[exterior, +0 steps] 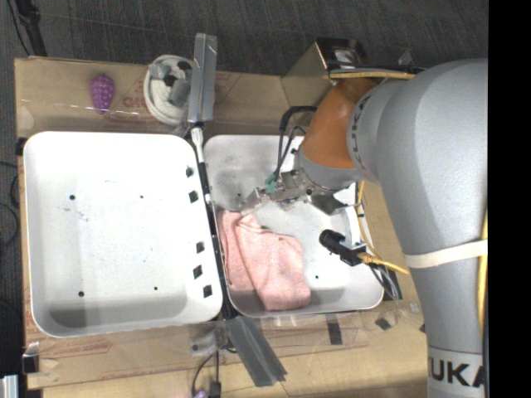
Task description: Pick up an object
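Arm bulk sits closest to the lens, grey shell with orange band, covering much of the right bin. Gripper is low in that bin, just above the top edge of the pink cloth; jaw state can't be read, the tip is a dark tangle against glare. Cloth lies bunched along the bin's left wall, soft terry-looking fabric, folded and limp, no rigid edge to index on. Risks: a pinch at the cloth's edge likely catches one thin fold that slips free on lift, or the fingers graze the slick bin floor and close on nothing. Cloth pressed against the wall also leaves little room for a finger on that side. Left bin is smooth white plastic with rounded corners. Purple knobbly item and white tape-like roll sit outside on cardboard, well apart from the gripper.
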Robot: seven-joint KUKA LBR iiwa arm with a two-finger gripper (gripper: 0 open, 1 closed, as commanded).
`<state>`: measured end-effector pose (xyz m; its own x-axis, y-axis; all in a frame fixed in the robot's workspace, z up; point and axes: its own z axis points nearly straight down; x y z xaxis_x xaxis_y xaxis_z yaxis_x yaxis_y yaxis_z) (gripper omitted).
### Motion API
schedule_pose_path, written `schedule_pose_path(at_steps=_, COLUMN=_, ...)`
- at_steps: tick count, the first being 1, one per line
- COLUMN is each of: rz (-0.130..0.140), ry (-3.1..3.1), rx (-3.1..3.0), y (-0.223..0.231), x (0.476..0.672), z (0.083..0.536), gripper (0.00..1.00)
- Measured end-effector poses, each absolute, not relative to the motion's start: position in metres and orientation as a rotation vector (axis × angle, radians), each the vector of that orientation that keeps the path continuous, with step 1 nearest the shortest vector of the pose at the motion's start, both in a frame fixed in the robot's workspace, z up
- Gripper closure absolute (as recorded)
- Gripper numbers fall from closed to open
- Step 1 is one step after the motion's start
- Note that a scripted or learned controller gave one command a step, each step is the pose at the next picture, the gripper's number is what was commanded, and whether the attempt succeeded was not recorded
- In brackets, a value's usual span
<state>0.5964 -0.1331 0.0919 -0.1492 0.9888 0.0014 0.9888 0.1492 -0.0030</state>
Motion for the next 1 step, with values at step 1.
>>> schedule_pose_path(at_steps=1, rz=0.002, ry=-2.522, rx=-1.866, y=-0.0987, x=0.555, z=0.091, gripper=0.0)
